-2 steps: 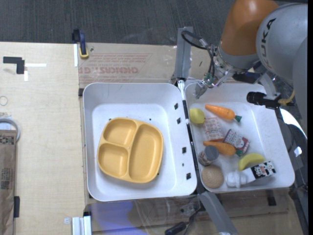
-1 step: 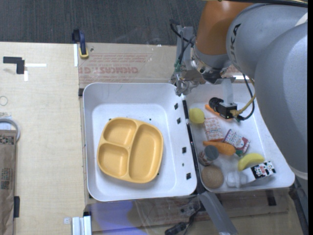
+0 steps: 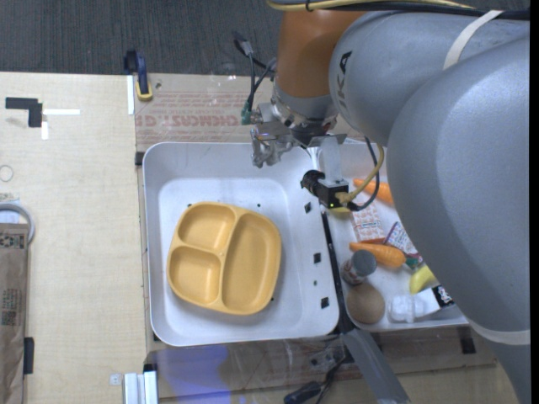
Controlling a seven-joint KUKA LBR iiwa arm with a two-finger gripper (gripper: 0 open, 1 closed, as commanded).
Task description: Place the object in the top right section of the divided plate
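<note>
Above bin's (image 3: 160,225) top rim, tool (image 3: 268,151), plate (image 3: 224,257) apart

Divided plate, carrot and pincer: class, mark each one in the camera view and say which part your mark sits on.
divided plate (image 3: 253,263): camera view, floor of its large compartment.
carrot (image 3: 381,253): camera view, middle of its orange body.
pincer (image 3: 268,151): camera view, between its fingertips.

Arm (image 3: 438,141): broad matte-grey casing, pale ring seam. Orange band (image 3: 307,36) just above the pincer (image 3: 268,151), a small metal assembly. Black and yellow cables (image 3: 354,2) loop over the band; thin wires beside it.
</note>
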